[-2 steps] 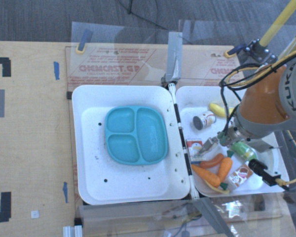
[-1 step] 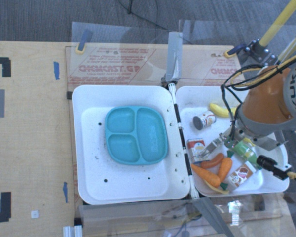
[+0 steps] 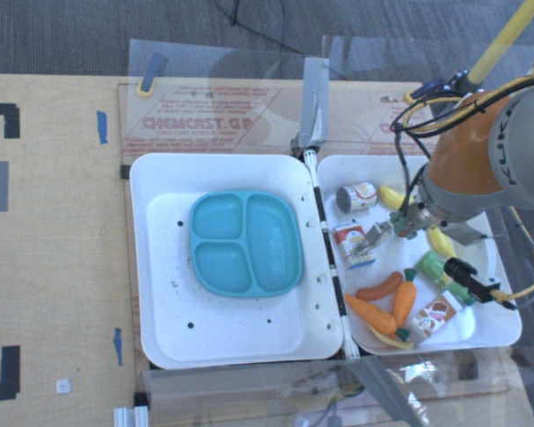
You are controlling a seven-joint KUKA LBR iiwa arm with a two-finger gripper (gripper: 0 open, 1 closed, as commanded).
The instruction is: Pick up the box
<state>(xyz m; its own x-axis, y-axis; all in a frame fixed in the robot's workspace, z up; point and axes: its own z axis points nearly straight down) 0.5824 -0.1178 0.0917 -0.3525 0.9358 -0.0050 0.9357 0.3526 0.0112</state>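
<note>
My fingers [image 3: 380,231] sit low in the right bin [image 3: 507,327], spread open and gripping nothing, their tips just beside the small red-and-white box [image 3: 351,241], which lies near that bin's left wall. Risk, as I judge it: the box lies close to the can [image 3: 358,196] and the wall, so a closing stroke may push it aside or catch its edge only. My own wrist covers the bin's far right part, and the box's print is too small to read.
</note>
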